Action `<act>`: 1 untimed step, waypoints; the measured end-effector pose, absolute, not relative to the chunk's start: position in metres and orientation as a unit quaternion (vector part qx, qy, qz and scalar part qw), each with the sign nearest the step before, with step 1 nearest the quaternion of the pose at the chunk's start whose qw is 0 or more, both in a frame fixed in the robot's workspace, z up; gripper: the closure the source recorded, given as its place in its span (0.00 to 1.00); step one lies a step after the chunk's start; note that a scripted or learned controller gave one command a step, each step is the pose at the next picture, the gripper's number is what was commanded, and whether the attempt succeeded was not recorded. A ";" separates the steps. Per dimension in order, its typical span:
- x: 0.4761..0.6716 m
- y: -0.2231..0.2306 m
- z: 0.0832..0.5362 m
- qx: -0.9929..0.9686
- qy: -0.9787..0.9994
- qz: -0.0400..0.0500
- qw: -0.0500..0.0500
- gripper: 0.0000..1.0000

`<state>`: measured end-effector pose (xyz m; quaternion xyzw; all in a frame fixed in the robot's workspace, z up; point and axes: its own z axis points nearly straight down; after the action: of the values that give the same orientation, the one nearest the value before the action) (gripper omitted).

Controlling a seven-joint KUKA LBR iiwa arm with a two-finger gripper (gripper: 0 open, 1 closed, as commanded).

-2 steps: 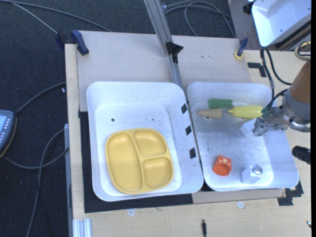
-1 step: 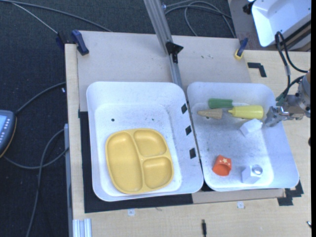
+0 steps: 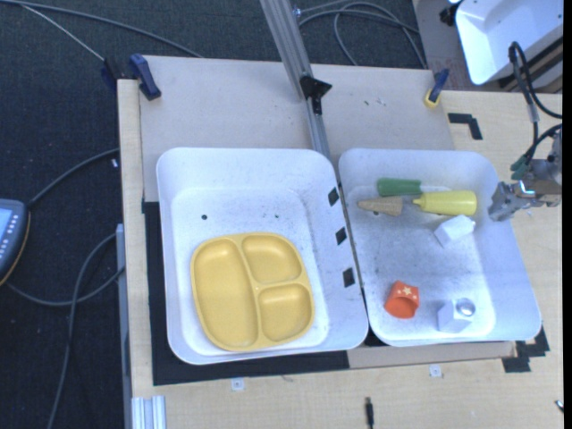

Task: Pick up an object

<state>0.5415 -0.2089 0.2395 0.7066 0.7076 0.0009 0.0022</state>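
**Pick not yet begun: gripper at the right bin's edge, objects untouched**

While you read this entry, note that the gripper (image 3: 508,200) sits at the far right of the camera view, over the right rim of the right bin (image 3: 509,266), near the upper corner. It is small and partly blurred there, so you cannot tell how far it is open; nothing is visibly caught in it.

Candidates for the pick all lie in the right bin. Along the upper part: a green cylinder (image 3: 399,187), just beside it a yellow bottle-shaped toy (image 3: 444,203) and a tan wedge-like piece (image 3: 382,206) lying to the toy's left. Below the yellow toy rests a small white block (image 3: 454,229), the item nearest the gripper. Toward the lower edge: an orange cup-like piece (image 3: 402,299) and, well apart from it to the right, a grey-white piece (image 3: 458,313) with a round top.

The left bin (image 3: 179,239) holds a yellow divided tray (image 3: 253,289).

Progress, as you should log it: nothing lifted, every object resting on the bin floor. Judged from this, approach is at most under way; descent, closing on an object and the lift all remain.
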 end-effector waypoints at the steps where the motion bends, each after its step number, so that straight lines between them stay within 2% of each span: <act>1: 0.551 -0.159 0.228 0.705 0.709 0.000 -0.001 1.00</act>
<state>0.5510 -0.1594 0.2283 0.7050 0.7092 0.0003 -0.0013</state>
